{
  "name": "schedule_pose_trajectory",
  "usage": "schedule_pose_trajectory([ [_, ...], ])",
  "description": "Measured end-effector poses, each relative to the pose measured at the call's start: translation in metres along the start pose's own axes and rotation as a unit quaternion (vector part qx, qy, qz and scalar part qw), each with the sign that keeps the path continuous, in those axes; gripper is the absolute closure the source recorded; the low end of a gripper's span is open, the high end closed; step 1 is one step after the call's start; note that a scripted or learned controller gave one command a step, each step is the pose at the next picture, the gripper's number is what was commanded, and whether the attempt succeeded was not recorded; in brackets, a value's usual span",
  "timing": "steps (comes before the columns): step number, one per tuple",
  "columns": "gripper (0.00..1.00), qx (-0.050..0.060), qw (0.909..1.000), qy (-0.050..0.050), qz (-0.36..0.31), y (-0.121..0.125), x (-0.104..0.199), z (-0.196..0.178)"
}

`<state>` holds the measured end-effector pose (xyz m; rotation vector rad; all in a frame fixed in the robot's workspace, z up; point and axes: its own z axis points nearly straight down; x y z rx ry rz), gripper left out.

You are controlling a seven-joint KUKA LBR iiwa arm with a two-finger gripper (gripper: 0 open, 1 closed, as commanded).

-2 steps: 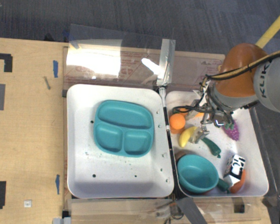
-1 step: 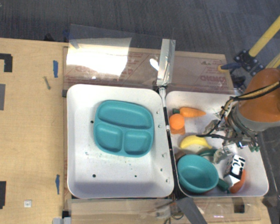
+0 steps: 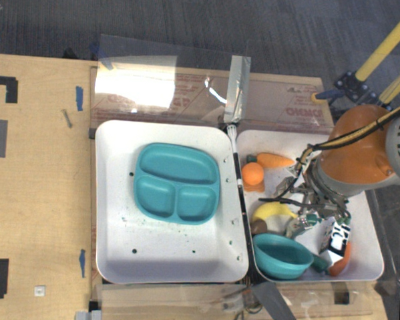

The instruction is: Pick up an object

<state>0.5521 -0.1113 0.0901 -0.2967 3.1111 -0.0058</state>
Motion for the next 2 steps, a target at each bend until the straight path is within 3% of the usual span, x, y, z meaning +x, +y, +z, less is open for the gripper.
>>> schedule_pose_trajectory([
  [1,0.0,0.001,0.9921,-0.001,0.125,-0.004,0.034,-0.001],
  [2,0.0,0.001,0.9912,-0.001,0.132,0.016,0.041,-0.001],
])
